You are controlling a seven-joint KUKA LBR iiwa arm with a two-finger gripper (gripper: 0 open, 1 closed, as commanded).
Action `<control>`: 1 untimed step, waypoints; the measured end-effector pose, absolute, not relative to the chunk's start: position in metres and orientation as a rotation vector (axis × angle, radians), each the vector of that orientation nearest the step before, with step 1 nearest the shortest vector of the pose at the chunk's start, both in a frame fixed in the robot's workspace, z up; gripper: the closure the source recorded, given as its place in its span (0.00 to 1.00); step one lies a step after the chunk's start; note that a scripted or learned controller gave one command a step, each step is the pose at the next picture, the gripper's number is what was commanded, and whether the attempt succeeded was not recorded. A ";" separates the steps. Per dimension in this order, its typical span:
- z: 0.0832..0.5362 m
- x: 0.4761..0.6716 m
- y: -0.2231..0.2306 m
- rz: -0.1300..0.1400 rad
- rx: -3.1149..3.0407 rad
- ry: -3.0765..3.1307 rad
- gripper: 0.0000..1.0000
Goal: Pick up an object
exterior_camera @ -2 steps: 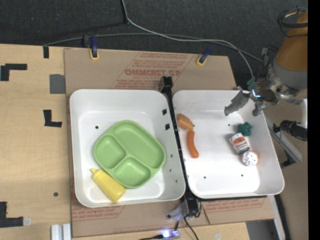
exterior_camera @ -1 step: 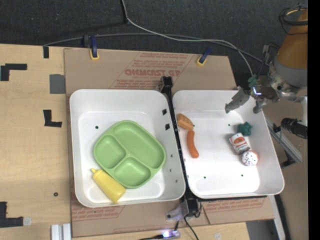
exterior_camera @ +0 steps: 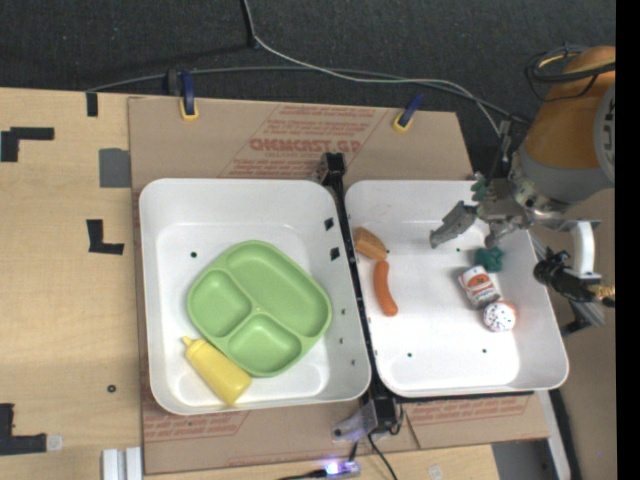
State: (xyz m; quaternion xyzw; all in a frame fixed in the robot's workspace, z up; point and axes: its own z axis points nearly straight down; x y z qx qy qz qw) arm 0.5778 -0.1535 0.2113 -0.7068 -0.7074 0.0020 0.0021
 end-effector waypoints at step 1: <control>0.148 0.580 -0.148 0.007 -2.216 -2.220 0.00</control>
